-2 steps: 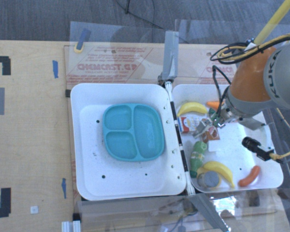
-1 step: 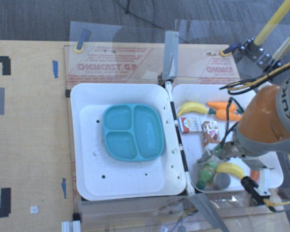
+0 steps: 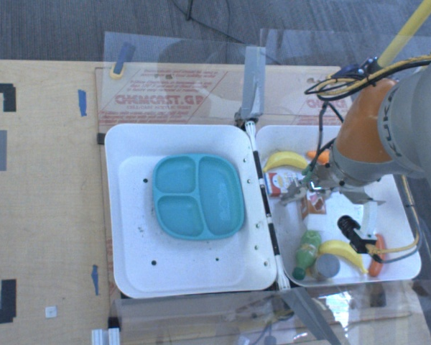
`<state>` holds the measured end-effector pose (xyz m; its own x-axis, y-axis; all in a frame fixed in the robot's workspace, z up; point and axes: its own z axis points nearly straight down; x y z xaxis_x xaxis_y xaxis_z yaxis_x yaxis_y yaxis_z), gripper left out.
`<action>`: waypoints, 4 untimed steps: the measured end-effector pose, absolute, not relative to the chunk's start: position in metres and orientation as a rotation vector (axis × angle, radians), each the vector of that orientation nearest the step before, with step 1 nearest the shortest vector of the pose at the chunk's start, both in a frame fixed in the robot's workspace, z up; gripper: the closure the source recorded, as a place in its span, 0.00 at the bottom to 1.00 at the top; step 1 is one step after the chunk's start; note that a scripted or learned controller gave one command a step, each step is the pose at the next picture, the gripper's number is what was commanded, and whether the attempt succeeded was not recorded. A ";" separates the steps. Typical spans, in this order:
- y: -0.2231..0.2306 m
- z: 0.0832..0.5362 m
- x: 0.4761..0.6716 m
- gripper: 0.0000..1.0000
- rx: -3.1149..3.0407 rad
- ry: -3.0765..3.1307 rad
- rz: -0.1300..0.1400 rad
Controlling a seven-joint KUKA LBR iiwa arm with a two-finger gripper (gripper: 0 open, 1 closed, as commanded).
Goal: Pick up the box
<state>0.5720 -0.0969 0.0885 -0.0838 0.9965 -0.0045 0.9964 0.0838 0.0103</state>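
While the two-finger metal gripper (image 3: 304, 190) hangs low in the right white plastic bin (image 3: 402, 264), whether its jaws are apart or closed cannot be told from this slanted view. Just left of it lies the small red-and-white carton box (image 3: 279, 183), below a yellow banana (image 3: 286, 161); a brown packet (image 3: 315, 204) sits beside the tips. A good grasp would likely need the tips centred over the box, clear of banana and packet. Behind, the grey arm with orange band (image 3: 366, 131) reaches in from the right, wrist bent downward.
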 end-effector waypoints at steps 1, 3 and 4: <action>-0.098 0.099 0.573 1.00 2.116 2.302 0.006; 0.040 0.184 0.525 1.00 1.724 2.630 -0.002; -0.073 0.304 0.524 1.00 1.888 2.508 0.000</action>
<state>0.5240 -0.0731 0.3036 -0.2767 0.9609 -0.0018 0.9609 0.2767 0.0013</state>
